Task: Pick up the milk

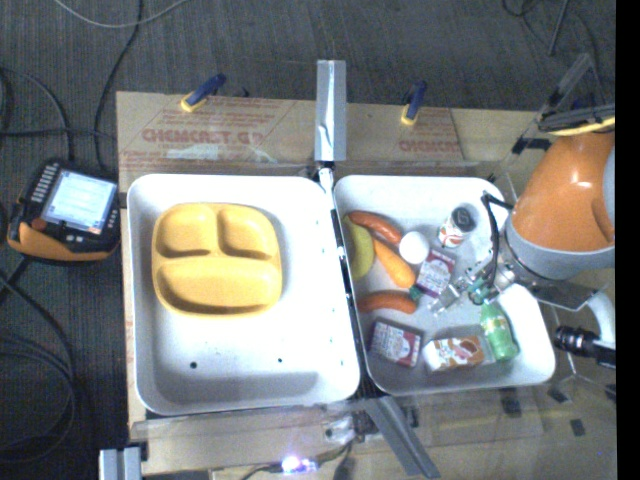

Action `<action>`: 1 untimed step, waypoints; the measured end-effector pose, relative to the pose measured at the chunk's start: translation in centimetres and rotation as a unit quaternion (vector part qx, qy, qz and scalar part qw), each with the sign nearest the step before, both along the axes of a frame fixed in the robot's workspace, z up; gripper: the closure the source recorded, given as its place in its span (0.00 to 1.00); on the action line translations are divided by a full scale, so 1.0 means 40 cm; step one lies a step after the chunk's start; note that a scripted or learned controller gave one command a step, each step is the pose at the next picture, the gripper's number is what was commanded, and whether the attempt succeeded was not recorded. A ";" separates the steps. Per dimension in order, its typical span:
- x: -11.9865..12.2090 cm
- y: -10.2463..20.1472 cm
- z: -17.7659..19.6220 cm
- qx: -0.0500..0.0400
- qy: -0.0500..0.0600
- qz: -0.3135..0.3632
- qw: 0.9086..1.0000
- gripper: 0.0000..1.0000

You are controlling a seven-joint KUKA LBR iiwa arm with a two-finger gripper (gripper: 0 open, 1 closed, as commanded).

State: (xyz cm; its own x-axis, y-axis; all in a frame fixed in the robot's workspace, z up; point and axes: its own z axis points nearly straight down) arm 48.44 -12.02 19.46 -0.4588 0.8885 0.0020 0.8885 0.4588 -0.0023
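The right bin [520,368] holds several toy groceries. A white carton with orange-red print [455,352], the likeliest milk, lies on its side near the bin's front wall. To its left lies a dark red carton [395,343], and a small purple carton [435,273] stands further back. My gripper [470,290] hangs low over the middle of this bin, just right of the purple carton and behind the white carton, touching neither as far as I can see. A green bottle [498,331] lies just in front of the gripper.
The right bin also holds a sausage [372,225], a carrot [392,263], a yellow-green fruit [360,255], a white egg [413,245], a second sausage [388,302] and a white-capped bottle [458,224]. The left bin [200,368] bears a yellow divided tray [218,258].
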 end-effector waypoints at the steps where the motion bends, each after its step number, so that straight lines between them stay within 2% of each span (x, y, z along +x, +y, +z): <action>1: 0.000 0.000 0.000 0.000 0.000 0.000 1.000 0.00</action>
State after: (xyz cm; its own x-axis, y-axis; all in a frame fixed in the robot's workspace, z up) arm 48.44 -12.03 19.46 -0.4586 0.8886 0.0024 0.8886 0.4586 -0.0021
